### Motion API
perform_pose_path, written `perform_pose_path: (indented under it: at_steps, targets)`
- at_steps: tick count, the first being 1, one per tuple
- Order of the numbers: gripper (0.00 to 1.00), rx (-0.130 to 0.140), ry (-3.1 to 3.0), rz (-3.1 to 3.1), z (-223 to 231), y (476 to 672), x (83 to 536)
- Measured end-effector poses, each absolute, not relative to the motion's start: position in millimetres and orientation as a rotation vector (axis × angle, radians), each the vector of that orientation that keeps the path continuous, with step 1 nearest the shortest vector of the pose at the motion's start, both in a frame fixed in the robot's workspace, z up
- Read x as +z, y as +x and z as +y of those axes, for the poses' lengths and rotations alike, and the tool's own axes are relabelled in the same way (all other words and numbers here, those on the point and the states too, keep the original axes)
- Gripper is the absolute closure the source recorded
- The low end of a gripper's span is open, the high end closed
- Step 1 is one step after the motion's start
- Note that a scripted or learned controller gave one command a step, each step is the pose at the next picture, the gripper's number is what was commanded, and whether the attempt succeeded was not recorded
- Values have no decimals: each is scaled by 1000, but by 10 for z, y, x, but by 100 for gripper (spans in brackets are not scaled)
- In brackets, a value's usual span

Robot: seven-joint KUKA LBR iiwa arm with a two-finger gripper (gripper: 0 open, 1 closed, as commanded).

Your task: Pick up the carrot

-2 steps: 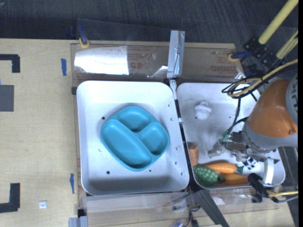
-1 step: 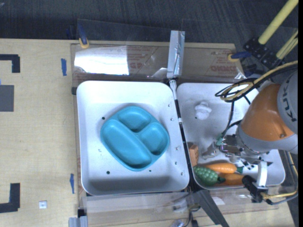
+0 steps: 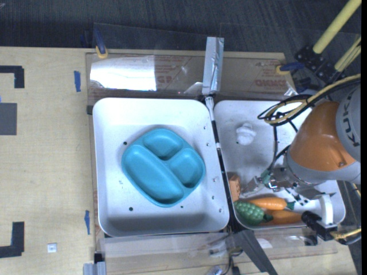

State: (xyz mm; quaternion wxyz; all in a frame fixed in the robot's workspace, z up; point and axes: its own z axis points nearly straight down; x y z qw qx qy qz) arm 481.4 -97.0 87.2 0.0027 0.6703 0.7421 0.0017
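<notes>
the jaws (image 3: 274, 183) hang low in the right bin (image 3: 252, 116), just above the carrot (image 3: 269, 203); cannot tell how wide they stand. the carrot lies flat at the bin's near edge, touching green grapes (image 3: 250, 212). a blue tray (image 3: 163, 166) sits in the left bin (image 3: 114, 119).

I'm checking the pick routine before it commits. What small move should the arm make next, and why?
Probably lower the gripper slightly onto the carrot: the carrot lies just below it in the right bin, beside the green toy, not yet gripped.
</notes>
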Motion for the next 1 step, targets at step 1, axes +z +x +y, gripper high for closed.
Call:
perform_pose_path:
  at_steps: [1]
  targets:
    - [0,2,1871,2519,-1261,5039,1030]
